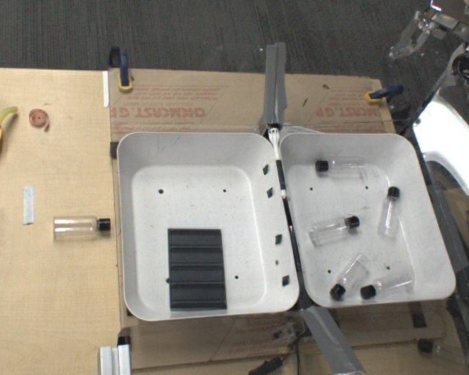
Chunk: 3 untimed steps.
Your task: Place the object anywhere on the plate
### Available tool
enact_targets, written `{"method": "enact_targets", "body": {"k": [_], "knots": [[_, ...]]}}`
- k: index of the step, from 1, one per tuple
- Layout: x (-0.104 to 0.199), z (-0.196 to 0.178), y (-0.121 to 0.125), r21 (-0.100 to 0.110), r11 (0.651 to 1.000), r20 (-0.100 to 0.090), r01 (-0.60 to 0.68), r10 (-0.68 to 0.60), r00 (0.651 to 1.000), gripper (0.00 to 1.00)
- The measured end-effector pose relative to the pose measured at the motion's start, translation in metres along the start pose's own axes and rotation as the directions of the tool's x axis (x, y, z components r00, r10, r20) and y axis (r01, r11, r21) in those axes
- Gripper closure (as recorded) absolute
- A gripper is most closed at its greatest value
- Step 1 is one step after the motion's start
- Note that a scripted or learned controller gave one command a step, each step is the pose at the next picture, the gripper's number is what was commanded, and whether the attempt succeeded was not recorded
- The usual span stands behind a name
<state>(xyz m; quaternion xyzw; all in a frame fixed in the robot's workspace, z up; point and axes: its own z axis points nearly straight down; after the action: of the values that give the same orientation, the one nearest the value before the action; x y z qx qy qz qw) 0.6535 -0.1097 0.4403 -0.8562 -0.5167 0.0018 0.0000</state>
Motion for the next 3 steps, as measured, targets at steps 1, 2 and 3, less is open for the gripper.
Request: {"method": "enact_targets", "body": {"k": [1, 2, 3], "knots": [[-0.08, 0.009, 0.049, 0.001, 0.987, 0.0, -0.161, 0.161, 0.987, 0.0], [-0.106, 0.001, 0.025, 0.002, 0.926, 0.001, -0.377, 0.377, 0.926, 0.0], [-0.058, 0.008, 0.029, 0.002, 0.812, 0.001, -0.583, 0.583, 0.812, 0.0]]}}
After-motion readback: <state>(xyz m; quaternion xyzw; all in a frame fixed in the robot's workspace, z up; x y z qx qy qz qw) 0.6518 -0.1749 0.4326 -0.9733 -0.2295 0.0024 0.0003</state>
